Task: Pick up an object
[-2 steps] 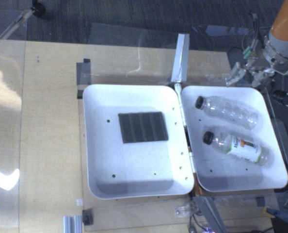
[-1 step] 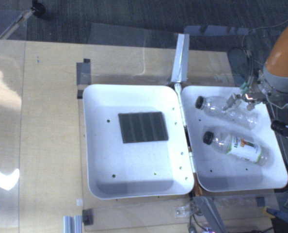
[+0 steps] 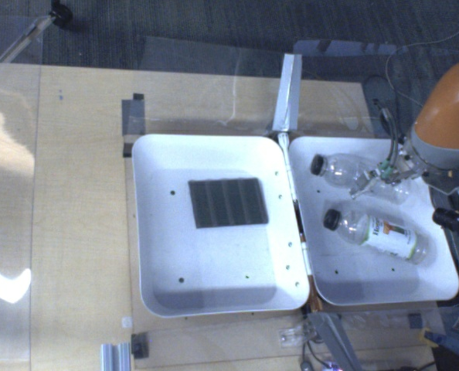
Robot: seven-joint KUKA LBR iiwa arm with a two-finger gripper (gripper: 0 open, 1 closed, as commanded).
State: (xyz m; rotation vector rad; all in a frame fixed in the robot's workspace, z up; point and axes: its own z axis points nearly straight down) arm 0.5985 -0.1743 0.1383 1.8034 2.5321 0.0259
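Two white bins point(image 3: 214, 300) on tan wood surface point(image 3: 67, 230); left one has dk grey ribbed mat point(image 3: 228, 202). Clear bottles w/ black caps: upper point(image 3: 341, 170), lower point(image 3: 376, 235) w/ white label. Arm point(image 3: 450, 118) orange/grey.

A pale wooden bench point(image 3: 67, 230) carries two shallow white bins side by side, their inner rims touching. The left bin point(image 3: 156, 284) holds a dark ribbed rectangular mat point(image 3: 228, 202) lying flat near its middle. The right bin point(image 3: 330, 284) holds two clear plastic bottles with black caps, both lying on their sides: one point(image 3: 338, 168) toward the far edge, the other point(image 3: 376, 234), with a label, nearer the front.
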